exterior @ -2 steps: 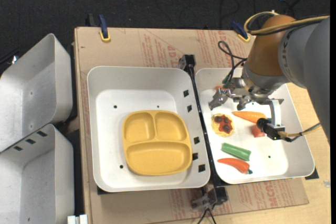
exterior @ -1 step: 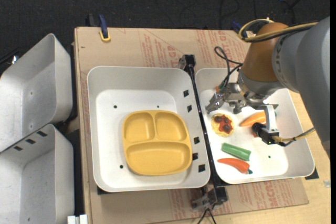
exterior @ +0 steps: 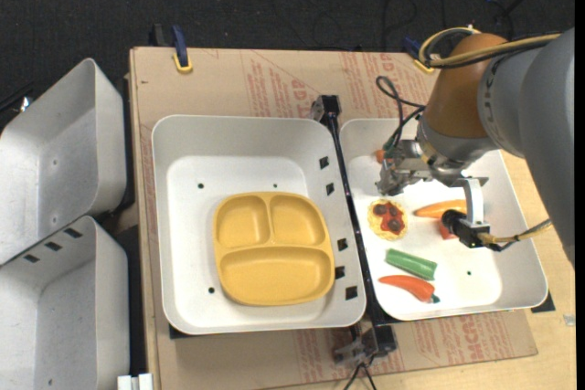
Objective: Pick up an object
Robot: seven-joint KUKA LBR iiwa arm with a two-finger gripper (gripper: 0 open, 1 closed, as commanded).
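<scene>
Camera view: the pick is not yet made, and nothing is lifted clear of the right bin [exterior: 526,283].

Every candidate lies on the right bin's floor: a small pizza-like disc [exterior: 387,216] near its left wall, an orange carrot [exterior: 437,209] just right of that, a green pepper [exterior: 410,263] and a red chili [exterior: 409,287] toward the front edge. The tool [exterior: 395,176] hangs low just above the disc; whether it is apart or together I cannot tell. A yellow divided plate [exterior: 272,248] sits in the left bin [exterior: 174,224]. Closing on an item and lifting remain.
</scene>
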